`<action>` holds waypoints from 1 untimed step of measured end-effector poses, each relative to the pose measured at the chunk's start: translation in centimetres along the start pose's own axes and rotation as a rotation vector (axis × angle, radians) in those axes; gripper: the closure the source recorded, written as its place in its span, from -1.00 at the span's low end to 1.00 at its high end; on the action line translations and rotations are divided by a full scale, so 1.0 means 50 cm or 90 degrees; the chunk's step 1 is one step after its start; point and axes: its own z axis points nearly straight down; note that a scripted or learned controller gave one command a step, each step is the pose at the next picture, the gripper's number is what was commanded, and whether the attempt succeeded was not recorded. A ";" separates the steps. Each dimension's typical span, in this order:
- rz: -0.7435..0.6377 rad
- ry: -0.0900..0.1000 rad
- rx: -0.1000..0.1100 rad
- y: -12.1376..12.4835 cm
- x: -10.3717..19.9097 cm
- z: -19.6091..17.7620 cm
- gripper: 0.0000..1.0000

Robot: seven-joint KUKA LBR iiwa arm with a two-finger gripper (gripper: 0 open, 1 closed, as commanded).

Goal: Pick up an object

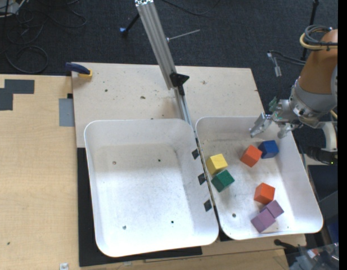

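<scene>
my pincer [273, 124] hovers over the far edge of the right bin [308, 207], fingers spread and holding nothing.

just below it a blue cube [269, 148] touches an orange cube [251, 155]. near the divider a yellow cube [217, 162] sits against a green cube [222, 180]. nearer the front lie another orange cube [264, 193] and two purple cubes [267, 215]. the left bin [100, 151] rests beside it on the tabletop [122, 91].

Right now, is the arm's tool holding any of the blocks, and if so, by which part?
Nothing is held. The tool hangs above the right bin's far edge, with no block between its fingers; the blue block lies just below it.
</scene>
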 end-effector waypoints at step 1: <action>-0.002 0.000 0.000 0.000 0.001 0.000 -1.00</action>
